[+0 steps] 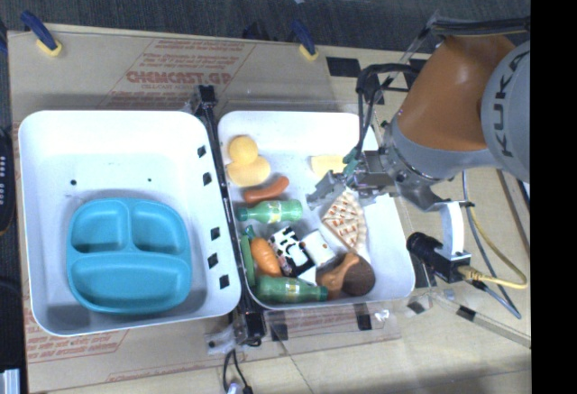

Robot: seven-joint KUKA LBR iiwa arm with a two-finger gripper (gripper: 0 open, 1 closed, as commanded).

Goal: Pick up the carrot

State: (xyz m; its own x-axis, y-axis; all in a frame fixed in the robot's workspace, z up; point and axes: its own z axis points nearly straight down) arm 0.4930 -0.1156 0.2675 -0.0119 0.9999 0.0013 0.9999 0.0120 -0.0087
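Likely your carrot (264,256) is a light, stiff, slick toy; it lies in the right bin (297,126), low on its left side, wedged between green bottles. Pinch across its middle. Whether the pincer (347,174) is spread, you cannot tell.

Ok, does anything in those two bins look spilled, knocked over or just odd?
Nothing looks spilled or broken. The right bin is a jumble: the carrot lies wedged among green bottles and other toys. The blue tray sits flat in the left bin.

The carrot (264,254) lies partly hidden beneath the black-and-white toy (290,248).
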